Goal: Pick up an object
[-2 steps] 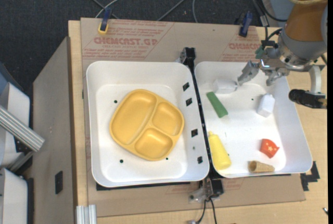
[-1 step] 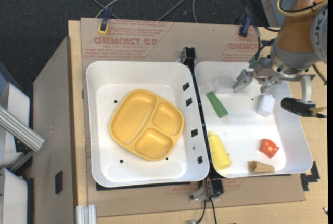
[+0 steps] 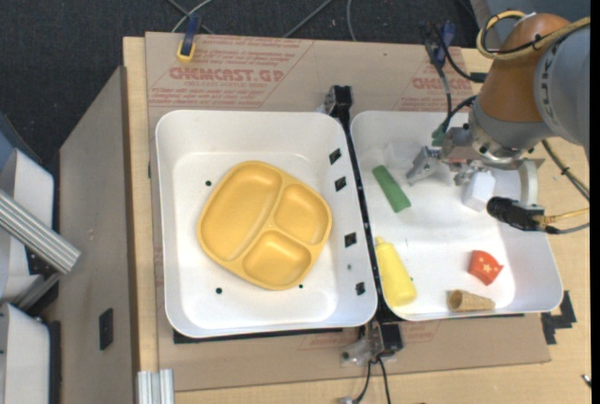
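Camera view, arm: we've got the grey KUKA arm [image 3: 553, 65] reaching in from three o'clock, orange band above the wrist, hanging over the upper part of the right bin [image 3: 539, 252].
Camera view, claw: the gripper [image 3: 433, 158] sits low near the bin's twelve o'clock side; we cannot tell how its jaws are set, the metal parts blur together from up here.
Camera view, nearest target: the green stick-shaped piece [image 3: 391, 187] lies at about seven o'clock from the gripper, near it but apart, nothing gripped as far as we see.
Camera view, other candidates: a yellow bottle-shaped object [image 3: 394, 272] hugs the bin's nine o'clock wall; a red piece [image 3: 484, 266] and a tan cone-like bit [image 3: 470, 301] sit toward five o'clock, well apart from the claw.
Camera view, left bin: the left bin [image 3: 178, 205] holds a yellow divided plate [image 3: 265, 223].
Risk, aim: we judge the green piece lies on a slant, so jaws closing along it instead of across could just nudge it away.
Risk, wall: the yellow one touches the divider; we'd expect a finger to hit the rim there.
Risk, cable: a black plug with a yellow lead [image 3: 514, 213] dangles by the wrist and could sweep small pieces aside.
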{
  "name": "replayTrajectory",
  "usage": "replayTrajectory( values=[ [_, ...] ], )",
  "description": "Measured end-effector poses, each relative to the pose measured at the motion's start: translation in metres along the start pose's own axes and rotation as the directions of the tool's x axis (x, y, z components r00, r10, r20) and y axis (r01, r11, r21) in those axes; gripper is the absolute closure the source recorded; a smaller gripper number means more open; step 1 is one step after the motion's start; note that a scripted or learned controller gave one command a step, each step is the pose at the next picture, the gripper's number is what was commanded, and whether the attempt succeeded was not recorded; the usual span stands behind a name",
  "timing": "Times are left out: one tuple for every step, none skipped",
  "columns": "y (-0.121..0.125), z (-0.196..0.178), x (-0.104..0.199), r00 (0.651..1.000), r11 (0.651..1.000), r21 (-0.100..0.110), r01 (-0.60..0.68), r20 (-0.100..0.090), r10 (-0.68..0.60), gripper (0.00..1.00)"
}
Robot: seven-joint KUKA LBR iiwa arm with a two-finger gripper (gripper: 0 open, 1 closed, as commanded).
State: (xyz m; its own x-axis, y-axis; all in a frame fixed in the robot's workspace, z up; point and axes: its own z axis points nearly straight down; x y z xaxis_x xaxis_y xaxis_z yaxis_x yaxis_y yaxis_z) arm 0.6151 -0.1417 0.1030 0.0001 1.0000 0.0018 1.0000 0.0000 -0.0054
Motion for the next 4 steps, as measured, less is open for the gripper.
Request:
replayTrajectory(
  values=[
    [0.001, -0.015, 0.0, 1.0, 1.0, -0.006, 0.0, 0.001, 0.0, 1.0],
    [0.005, -0.061, -0.007, 1.0, 1.0, -0.011, 0.0, 0.003, 0.0, 1.0],
    [0.006, -0.107, -0.006, 1.0, 1.0, -0.01, 0.001, 0.003, -0.001, 1.0],
    [0.001, -0.113, 0.053, 1.0, 1.0, -0.004, 0.007, -0.001, -0.007, 1.0]
  ],
)
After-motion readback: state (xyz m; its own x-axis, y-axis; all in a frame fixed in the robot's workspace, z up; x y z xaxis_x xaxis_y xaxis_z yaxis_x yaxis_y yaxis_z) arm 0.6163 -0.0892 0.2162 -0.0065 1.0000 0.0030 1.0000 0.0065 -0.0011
